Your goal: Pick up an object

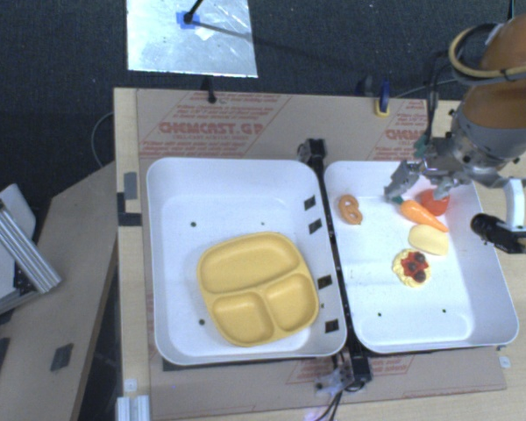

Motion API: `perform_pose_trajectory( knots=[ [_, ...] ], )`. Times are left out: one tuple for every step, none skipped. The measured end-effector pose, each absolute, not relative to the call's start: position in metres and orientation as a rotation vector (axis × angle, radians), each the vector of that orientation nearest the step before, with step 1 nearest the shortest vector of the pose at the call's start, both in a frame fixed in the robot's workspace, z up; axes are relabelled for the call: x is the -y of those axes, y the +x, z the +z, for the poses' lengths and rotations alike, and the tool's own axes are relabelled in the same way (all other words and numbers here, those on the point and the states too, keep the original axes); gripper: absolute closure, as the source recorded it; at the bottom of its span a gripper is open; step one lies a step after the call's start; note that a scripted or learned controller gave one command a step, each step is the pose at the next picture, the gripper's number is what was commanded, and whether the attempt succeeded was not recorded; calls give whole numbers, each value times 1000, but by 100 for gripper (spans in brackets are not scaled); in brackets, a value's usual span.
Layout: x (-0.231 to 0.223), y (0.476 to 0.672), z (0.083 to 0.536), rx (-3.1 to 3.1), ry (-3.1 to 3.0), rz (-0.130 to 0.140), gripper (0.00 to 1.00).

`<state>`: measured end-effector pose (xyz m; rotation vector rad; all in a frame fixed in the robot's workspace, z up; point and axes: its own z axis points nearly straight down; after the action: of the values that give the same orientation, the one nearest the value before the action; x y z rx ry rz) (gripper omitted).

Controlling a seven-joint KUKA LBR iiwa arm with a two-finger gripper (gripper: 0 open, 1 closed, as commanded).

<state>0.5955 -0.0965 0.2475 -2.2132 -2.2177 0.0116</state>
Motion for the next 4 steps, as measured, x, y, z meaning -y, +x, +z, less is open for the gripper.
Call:
perform_pose_trajectory(
  knots=[
    [96,598,255,2227,-2219,-2,0],
    [99,603,194,2223,-2219,1,0],
    [106,600,136,2223,-2220,0,0],
    [105,600,84,2222,-2219,2,0]
  ],
)
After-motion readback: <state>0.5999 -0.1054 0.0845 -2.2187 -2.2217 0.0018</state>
